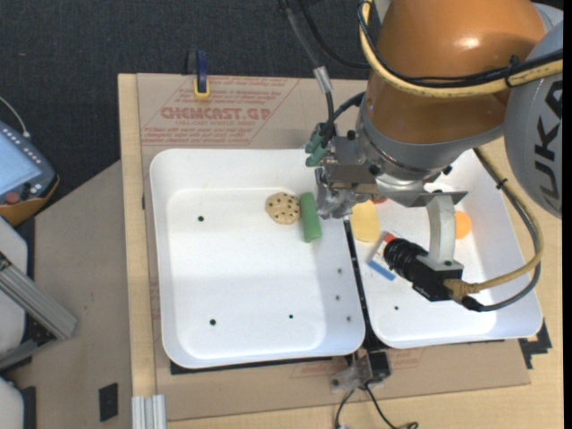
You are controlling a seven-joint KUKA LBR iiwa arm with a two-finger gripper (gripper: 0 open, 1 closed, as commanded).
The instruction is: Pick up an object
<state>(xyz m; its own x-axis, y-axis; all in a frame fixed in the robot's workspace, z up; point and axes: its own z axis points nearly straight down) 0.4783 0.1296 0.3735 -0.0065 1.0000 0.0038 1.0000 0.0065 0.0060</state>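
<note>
A green stick-shaped object (309, 219) lies in the left bin (241, 329) near its right wall, with a round chocolate-chip cookie (282, 207) just to its left. My gripper (332, 202) hangs low right beside the green object's upper end, close to the wall between the bins. In the right bin (465, 324) a pale yellow block (365, 221) sits just right of the gripper. The big orange wrist band hides much of the right bin's far part.
In the right bin lie an orange object (461, 224), a small red piece (388, 239) and a blue strip (382, 270). A black camera unit (420, 271) on a grey bracket overhangs that bin. A blue clamp (201, 71) grips the board's far edge.
</note>
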